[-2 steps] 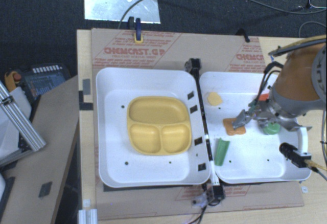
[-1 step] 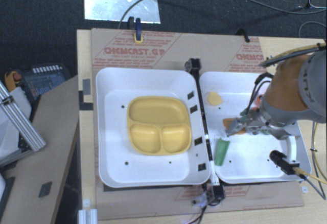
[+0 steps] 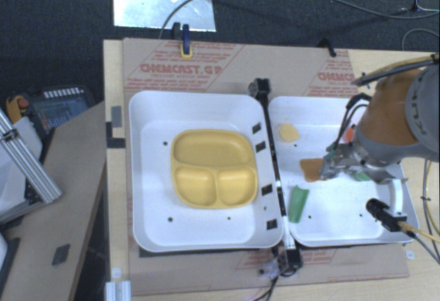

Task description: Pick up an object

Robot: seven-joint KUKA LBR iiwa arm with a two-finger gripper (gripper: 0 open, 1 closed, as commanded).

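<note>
In the right bin [image 3: 323, 227] lie a brown flat piece [image 3: 311, 169], a green stick-shaped object [image 3: 298, 203] near the front left, and a small pale yellow disc [image 3: 289, 132] toward the back. My gripper [image 3: 331, 163] hangs low over the bin, right at the brown piece's right edge. The wrist hides its fingertips.
The left bin [image 3: 155, 121] holds a yellow divided plate [image 3: 213, 168]. A black divider [image 3: 269, 155] runs between the bins. The arm's orange band and grey body [image 3: 395, 121] cover the right bin's back right. Cables lie behind the bench.
</note>
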